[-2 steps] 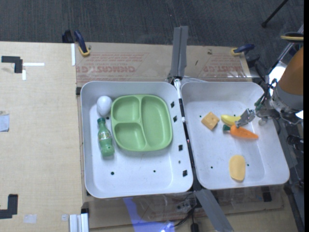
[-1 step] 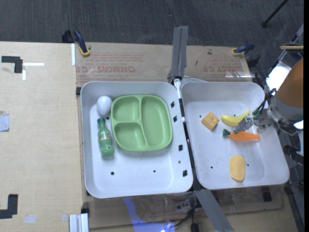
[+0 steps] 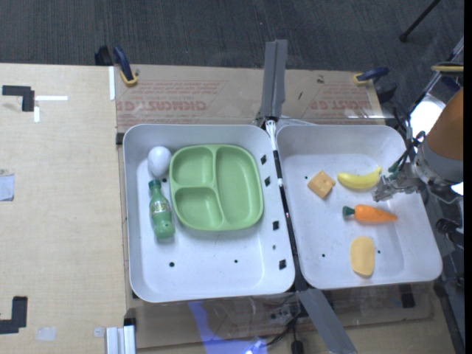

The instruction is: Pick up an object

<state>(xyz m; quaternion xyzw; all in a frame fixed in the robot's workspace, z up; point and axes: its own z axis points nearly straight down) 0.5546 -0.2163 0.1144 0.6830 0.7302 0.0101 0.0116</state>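
The gripper (image 3: 385, 191) hangs near the right bin's (image 3: 413, 268) right edge, just above the carrot (image 3: 373, 213); whether it is parted or closed, I cannot tell.

Bare floor across the lower left of the right bin (image 3: 324, 260), banana (image 3: 359, 180), carrot (image 3: 375, 214) crowding its upper right, green tray (image 3: 217, 187) filling the left bin's (image 3: 206, 271) upper middle

Two bins, side by side.
Left bin (image 3: 140, 271): divided plate (image 3: 217, 188), with bottle (image 3: 160, 211) and egg (image 3: 158, 159) to its left. Right bin (image 3: 324, 268): cracker (image 3: 321, 184), banana (image 3: 359, 180), carrot (image 3: 371, 213), potato (image 3: 362, 256) nearest the front.
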